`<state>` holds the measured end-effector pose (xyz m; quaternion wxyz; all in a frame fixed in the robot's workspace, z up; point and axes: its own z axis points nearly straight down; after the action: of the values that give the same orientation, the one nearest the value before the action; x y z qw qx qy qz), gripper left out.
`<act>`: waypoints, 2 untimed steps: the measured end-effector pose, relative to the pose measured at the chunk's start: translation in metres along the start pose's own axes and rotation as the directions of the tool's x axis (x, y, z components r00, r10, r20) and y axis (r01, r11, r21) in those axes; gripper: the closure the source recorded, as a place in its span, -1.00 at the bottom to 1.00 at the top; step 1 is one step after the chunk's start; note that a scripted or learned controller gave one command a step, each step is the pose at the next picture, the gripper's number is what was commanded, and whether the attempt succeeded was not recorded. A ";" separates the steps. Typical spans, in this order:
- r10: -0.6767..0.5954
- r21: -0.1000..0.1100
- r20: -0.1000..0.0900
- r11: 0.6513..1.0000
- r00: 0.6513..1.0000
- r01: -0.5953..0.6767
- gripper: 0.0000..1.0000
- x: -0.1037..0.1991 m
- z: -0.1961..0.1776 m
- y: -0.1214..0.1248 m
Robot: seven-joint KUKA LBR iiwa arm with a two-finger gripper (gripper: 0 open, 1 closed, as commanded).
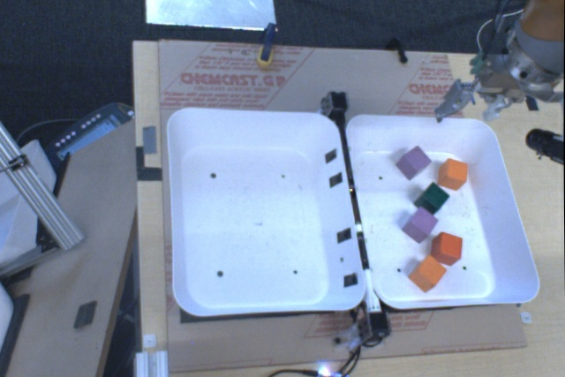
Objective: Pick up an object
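While I hang over the far right corner of the right bin [508, 190], in the camera view my gripper [474, 101] is spread apart with nothing between the fingers. Every candidate sits below me in that bin: a purple cube [412, 162] and an orange cube [453, 173] at the far end, a dark green cube [433, 197] and a second purple cube [420, 224] in the middle, a red-orange cube [447, 248] and another orange cube [427, 273] nearest. The left bin [190, 216] lies well apart. I judge nothing is done yet: choosing, descending, closing and lifting all remain.
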<state>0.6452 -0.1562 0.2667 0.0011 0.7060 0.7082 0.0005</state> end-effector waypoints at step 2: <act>0.000 -0.007 0.003 1.000 1.000 0.000 -1.00 -0.034 0.152 0.025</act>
<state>0.6708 -0.1904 0.1146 0.0049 0.7061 0.7081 0.0019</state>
